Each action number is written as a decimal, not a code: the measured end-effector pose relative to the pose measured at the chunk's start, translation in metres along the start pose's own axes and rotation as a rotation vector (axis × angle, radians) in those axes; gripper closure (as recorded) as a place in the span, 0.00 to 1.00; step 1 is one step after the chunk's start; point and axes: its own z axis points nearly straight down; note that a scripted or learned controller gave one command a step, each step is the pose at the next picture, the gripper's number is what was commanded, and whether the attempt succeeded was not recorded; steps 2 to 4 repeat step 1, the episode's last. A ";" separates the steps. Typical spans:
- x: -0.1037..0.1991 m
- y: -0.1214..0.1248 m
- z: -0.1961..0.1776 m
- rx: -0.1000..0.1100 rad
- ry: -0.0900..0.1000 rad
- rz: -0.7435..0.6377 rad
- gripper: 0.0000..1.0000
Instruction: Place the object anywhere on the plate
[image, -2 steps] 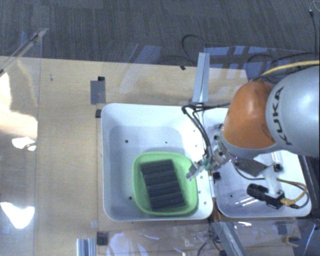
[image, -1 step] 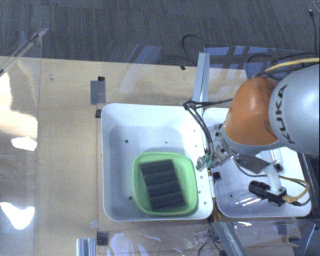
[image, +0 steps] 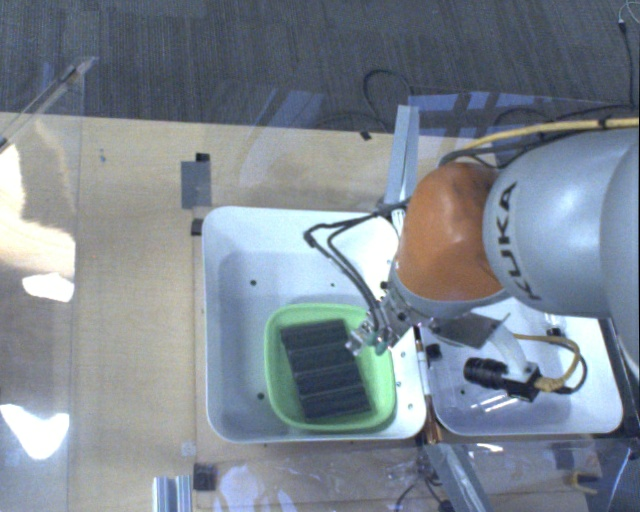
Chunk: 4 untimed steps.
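One dark ridged object (image: 323, 369) is seen lying on the green plate (image: 279, 345).
Gripper (image: 362, 340) is parked over the plate's right rim; grip state can't be told.

A robotics lab: a KUKA arm (image: 540, 230) reaches in from three o'clock over white bins (image: 230, 300) on a wooden bench (image: 110, 330), loose cables (image: 340, 245) trailing, grey carpet (image: 250, 50) at twelve o'clock.

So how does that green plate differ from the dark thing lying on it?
The green plate is bright and smooth with a raised rim; the dark object is charcoal and ribbed into segments. The plate is squarish and larger; the object is a narrower oblong, lying inside the plate's rim. Both lie in the left white bin.
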 end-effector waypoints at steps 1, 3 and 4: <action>0.000 0.000 0.000 0.000 0.000 0.001 0.00; 0.000 0.000 0.000 0.000 0.000 0.001 0.00; 0.000 0.000 0.000 0.000 0.000 0.001 0.00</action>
